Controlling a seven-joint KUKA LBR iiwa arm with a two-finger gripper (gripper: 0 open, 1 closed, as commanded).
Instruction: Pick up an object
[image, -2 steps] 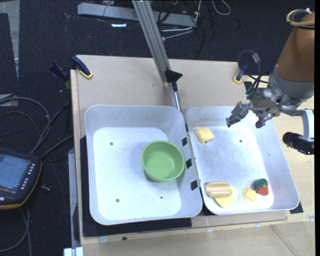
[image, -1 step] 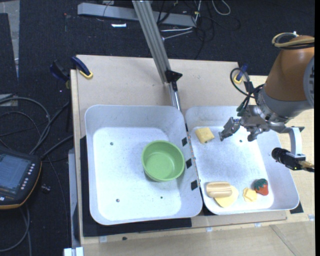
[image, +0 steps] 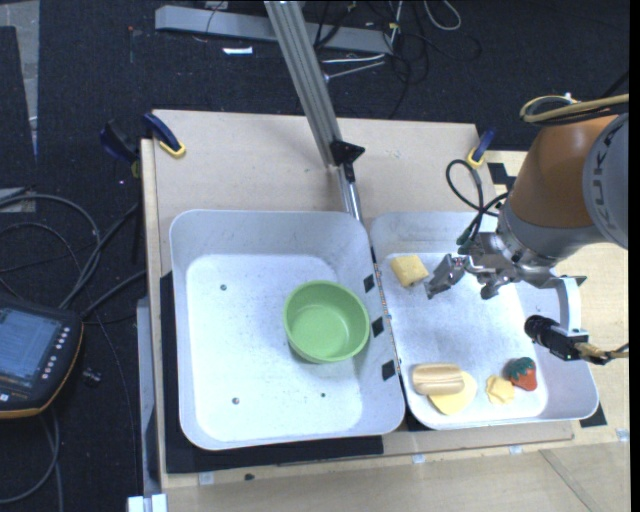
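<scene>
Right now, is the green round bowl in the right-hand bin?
No, the green round bowl sits in the left white bin.

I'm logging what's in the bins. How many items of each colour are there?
Green: 1, the bowl in the left bin
Yellow or tan: 4, in the right bin at
Red: 1, the strawberry-like piece
Total: 6

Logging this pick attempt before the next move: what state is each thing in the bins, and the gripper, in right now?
Gripper: above the right bin, jaws apart, nothing between them.
Green bowl: upright in the left bin.
Yellow block: loose near the right bin's far left corner, beside the gripper.
Hot dog: lying at the right bin's near edge.
Strawberry: lying near the right bin's near right corner.
</scene>
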